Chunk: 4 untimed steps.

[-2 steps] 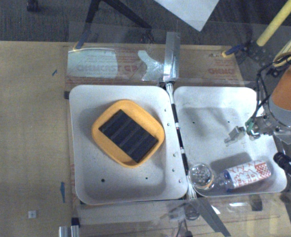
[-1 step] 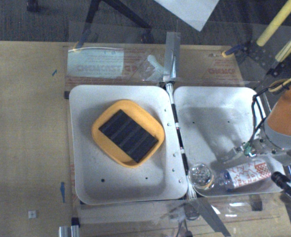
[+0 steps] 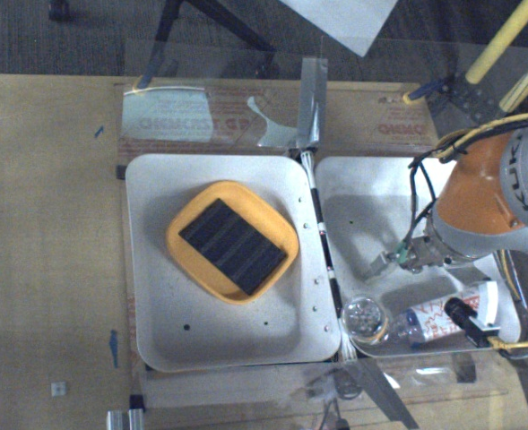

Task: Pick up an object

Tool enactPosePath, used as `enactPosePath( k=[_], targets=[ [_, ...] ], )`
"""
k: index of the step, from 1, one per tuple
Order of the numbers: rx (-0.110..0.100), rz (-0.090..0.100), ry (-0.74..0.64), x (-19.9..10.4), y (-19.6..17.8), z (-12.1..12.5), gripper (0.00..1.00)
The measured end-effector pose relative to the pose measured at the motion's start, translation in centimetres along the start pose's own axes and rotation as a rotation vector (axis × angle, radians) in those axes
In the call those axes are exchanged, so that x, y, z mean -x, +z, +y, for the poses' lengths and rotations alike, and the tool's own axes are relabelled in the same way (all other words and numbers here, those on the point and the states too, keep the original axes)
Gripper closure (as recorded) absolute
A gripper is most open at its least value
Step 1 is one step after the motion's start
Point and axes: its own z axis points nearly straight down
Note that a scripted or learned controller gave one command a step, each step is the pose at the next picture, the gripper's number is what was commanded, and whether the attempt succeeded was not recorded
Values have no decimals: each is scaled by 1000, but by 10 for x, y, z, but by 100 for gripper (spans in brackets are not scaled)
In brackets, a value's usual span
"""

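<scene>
Hiding its claw (image 3: 391, 260), blurred arm (image 3: 488, 200)

Mostly plastic & wood, a bit of metal.
Both bins (image 3: 156, 240) matt white plastic, smooth. Left one: yellow tray (image 3: 232, 240), soft-sheen plastic w/ dark ribbed insert. Right one: clear bottle (image 3: 398, 322), glossy, crinkled, red/white label. Bench (image 3: 39, 240) pale wood, matt. Arm (image 3: 492, 195): glossy orange band, grey shell. Divider post (image 3: 313, 97) looks like brushed metal.
</scene>
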Motion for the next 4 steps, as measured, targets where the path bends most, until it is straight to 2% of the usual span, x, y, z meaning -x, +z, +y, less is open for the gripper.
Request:
enactPosePath(
  k=[1, 2, 3, 4],
  targets=[
    [-2, 0, -64, -5, 1, 70, 0],
    [-10, 7, -475, -5, -45, -12, 0],
    [-4, 1, -148, 65, 1, 6, 0],
    [0, 0, -160, 4, 1, 47, 0]
  ],
)
